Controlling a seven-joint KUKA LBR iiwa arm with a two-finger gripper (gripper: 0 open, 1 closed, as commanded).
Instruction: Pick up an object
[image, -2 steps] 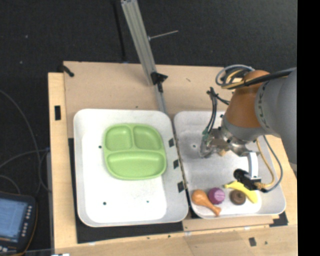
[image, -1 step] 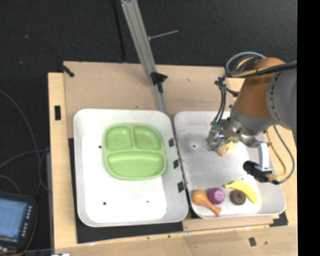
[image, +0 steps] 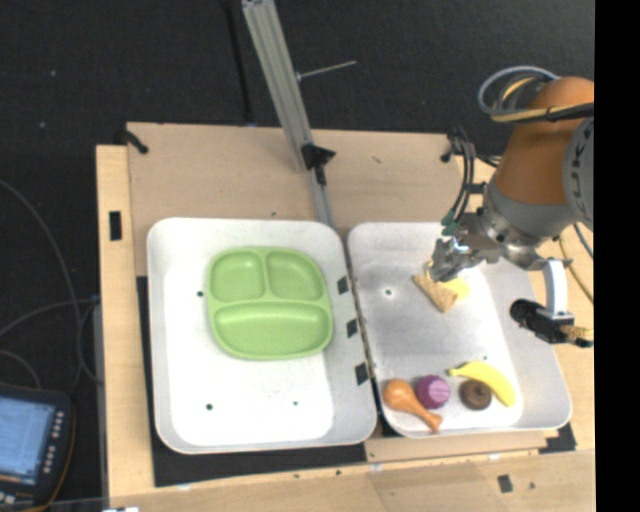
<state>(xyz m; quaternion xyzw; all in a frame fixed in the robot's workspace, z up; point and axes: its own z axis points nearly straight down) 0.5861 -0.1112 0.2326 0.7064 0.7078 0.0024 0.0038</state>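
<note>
Nearest the camera, along the front edge of the right bin (image: 530, 415), sit the easy misses: an orange pear-shaped thing (image: 408, 398), a purple piece (image: 433, 390), a small brown donut-like piece (image: 477, 395) and a banana (image: 487, 380), all close together, so a grab there could nudge a neighbour or close on two at once. Further back, my jaws (image: 452, 262) hover right over the tan wedge w/ a yellow bit (image: 438, 291), the likely target, mid-bin. Can't tell if they're open or closed; the wrist blocks them, and I can't say whether they touch the wedge. Risk: the wedge is flat and slanted, so I may pinch a corner and it slips, or I push it sideways. Left bin (image: 180, 400) holds a green divided plate (image: 270, 303), well apart. Farthest, my upper arm is cut off at the edge.
</note>
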